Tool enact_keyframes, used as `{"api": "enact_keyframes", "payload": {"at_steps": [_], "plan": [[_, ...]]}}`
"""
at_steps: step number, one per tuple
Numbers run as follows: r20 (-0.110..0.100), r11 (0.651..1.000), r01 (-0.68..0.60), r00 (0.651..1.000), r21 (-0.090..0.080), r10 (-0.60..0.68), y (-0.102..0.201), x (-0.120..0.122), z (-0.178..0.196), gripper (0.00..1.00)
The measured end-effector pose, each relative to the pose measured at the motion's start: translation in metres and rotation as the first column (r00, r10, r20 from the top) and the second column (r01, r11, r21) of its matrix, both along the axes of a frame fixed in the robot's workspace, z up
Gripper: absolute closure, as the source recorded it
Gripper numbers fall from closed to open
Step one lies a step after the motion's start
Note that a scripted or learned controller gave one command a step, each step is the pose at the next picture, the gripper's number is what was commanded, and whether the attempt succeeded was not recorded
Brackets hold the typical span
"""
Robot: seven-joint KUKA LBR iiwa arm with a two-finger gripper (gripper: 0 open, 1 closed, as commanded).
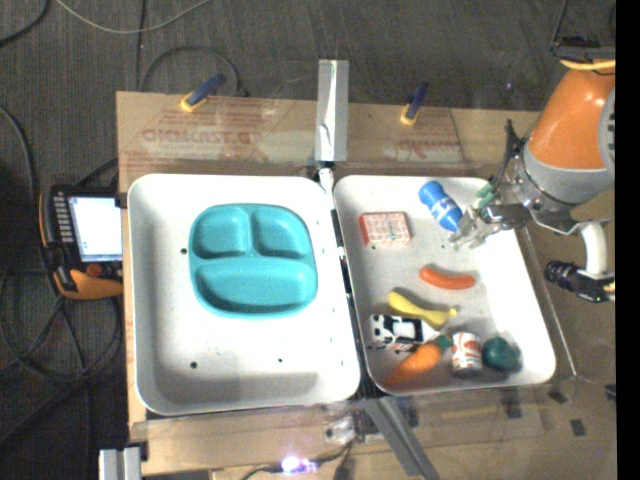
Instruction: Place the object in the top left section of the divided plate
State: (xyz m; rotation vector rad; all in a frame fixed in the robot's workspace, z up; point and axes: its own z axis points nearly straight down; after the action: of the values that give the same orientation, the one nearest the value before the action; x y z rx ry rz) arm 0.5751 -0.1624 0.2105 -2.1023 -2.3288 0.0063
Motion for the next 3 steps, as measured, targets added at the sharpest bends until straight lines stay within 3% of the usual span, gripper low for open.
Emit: {"api": "enact_keyframes", "payload": {"at_steps": [1, 2, 3], "plan": [[-0.002, 0.997, -0.074, 0.997, 0.0, 0.074, 0.111, 0.032, -0.031, 1.0], [-0.001, 0.987, -0.159, 0.987, 0.0, 0.159, 0.172, 0.052, 0.02, 1.0], [-0.001, 0.988, -0.153, 0.988, -0.002, 0.153, 0.251, 0.094, 0.017, 1.0]]}}
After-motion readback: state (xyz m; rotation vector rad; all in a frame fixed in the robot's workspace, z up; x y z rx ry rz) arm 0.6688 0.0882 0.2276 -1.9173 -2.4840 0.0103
